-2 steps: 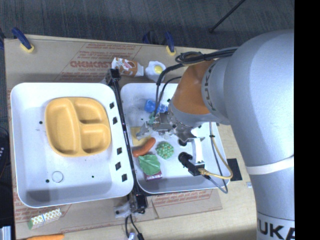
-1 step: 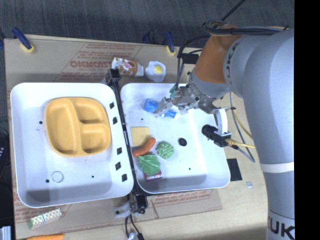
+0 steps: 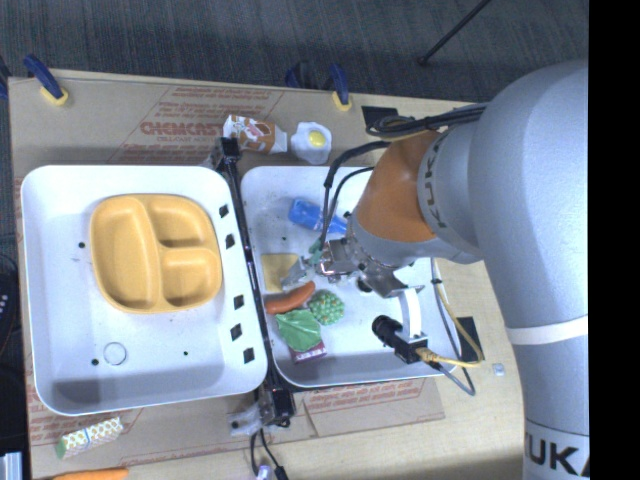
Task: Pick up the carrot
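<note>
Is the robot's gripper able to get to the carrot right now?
Probably yes. The gripper sits just above the carrot in the right bin, with nothing lying over the carrot. A green toy crowds its right side and may get bumped.

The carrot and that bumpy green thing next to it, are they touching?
Touching, it seems. In the camera view the carrot lies slantwise in the right bin, and its lower edge meets the bumpy green thing with no white floor between them.

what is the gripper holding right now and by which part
It cannot be told. The gripper sits low in the right white bin, right at the upper end of the long orange carrot, but its tip is too cluttered to show a hold.
</note>
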Controlling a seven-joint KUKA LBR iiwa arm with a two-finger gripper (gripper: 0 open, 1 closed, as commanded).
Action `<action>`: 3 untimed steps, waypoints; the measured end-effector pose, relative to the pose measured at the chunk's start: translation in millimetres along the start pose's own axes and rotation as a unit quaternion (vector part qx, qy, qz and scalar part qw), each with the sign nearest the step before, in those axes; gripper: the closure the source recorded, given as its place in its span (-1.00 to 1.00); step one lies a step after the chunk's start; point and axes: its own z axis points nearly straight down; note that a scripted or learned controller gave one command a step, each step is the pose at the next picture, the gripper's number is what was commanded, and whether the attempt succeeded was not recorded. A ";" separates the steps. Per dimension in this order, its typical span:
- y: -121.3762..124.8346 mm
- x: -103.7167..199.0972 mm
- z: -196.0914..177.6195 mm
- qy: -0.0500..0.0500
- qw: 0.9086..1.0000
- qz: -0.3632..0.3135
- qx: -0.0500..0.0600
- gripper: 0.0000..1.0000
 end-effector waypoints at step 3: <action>-60.2 -100.1 -130.7 -0.002 0.990 -0.140 -0.003 1.00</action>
